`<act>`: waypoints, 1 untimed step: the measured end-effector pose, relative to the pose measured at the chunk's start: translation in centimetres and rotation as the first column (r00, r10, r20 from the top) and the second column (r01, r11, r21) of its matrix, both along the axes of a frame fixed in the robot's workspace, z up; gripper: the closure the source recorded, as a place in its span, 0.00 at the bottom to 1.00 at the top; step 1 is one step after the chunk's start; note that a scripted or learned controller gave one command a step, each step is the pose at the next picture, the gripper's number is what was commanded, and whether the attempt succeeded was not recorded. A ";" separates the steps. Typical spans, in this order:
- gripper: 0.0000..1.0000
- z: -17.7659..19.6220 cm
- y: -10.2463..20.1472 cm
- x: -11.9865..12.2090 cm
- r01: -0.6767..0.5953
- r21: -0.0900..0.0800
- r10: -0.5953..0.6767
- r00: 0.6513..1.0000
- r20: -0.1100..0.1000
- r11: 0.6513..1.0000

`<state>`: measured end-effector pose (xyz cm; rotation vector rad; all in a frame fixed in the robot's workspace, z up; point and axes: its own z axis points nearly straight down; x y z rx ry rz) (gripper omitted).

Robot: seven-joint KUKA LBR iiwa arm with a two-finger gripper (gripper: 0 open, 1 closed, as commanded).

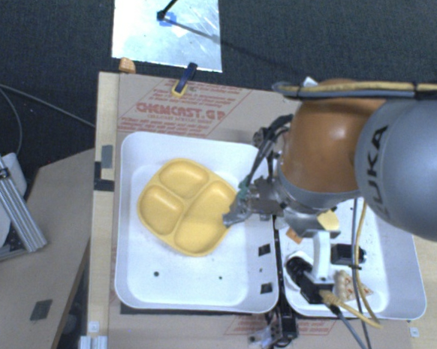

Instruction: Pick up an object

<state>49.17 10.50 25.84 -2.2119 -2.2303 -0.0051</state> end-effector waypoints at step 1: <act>0.00 -14.4 0.7 -0.8 0.007 -0.004 -0.007 1.000 -0.013 1.000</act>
